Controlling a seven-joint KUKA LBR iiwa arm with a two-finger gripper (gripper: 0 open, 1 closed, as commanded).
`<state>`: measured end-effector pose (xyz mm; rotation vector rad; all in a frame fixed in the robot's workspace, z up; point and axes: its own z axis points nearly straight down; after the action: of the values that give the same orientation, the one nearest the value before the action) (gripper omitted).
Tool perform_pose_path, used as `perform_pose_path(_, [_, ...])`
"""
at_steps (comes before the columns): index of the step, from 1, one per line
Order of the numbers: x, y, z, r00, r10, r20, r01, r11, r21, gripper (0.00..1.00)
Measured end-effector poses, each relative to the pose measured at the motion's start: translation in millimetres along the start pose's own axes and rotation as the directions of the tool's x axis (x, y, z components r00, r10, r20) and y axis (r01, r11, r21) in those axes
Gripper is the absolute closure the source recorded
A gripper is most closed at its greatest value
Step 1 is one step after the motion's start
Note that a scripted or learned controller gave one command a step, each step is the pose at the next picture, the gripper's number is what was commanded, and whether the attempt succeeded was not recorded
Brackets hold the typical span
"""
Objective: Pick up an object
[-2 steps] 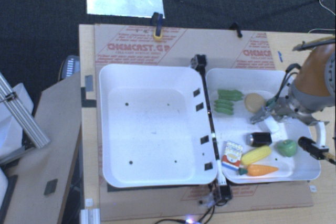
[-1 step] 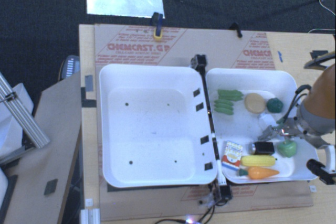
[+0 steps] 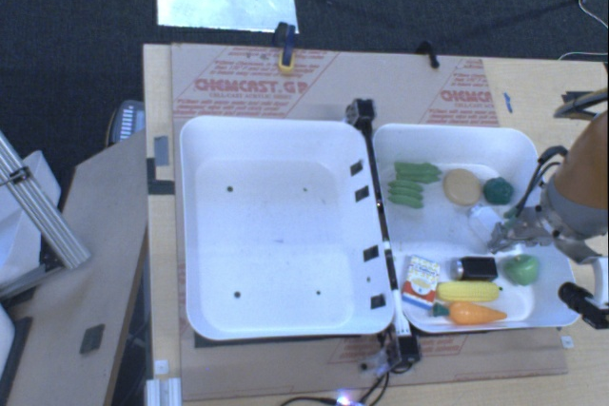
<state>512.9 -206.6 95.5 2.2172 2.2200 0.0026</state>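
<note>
Single arm (image 3: 582, 176), entering from the frame's 3 o'clock edge, with its orange band visible at the border. The grey wrist slants down toward 8 o'clock, cables looping off its 10 o'clock side. The gripper (image 3: 506, 233) sits at the arm's 9 o'clock end, low in the scene; its metal parts blur together, so the jaws' spacing cannot be read.

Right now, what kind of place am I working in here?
Most likely a robotics lab's pick-test bench, not a kitchen. Two white bins sit on a protective board, toy food like the carrot fills the right one, and the gripper hangs over it.
</note>
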Motion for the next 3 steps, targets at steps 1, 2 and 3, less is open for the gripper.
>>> perform_pose_path(1, [69,41,-217,1.0,-0.011,0.001,0.011,1.0,-0.017,1.0])
perform_pose_path(2, [92,42,-450,1.0,-0.006,0.002,0.006,1.0,-0.018,1.0])
perform_pose_path(3, [131,61,-284,1.0,-0.007,-0.005,0.007,1.0,0.017,1.0])
